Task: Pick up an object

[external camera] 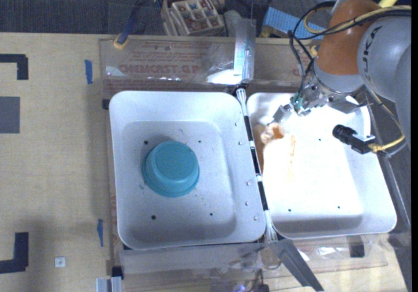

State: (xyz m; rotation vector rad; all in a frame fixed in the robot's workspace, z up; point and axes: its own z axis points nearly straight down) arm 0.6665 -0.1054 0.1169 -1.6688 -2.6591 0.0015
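Note:
A teal bowl (171,167) lies upside down in the middle of the left bin (130,114). A small orange-brown object (272,132) sits in the right bin (339,219), close to its left wall near the back. My gripper (287,111) hangs over the back left part of the right bin, just above and to the right of the orange-brown object. The view is too bright and small there to tell whether it touches the object.
The grey arm with its orange band (346,29) comes in over the right bin's back right corner. A black plug with a yellow cable (353,138) hangs over the bin's right side. A clear plastic sheet (176,65) lies behind the bins.

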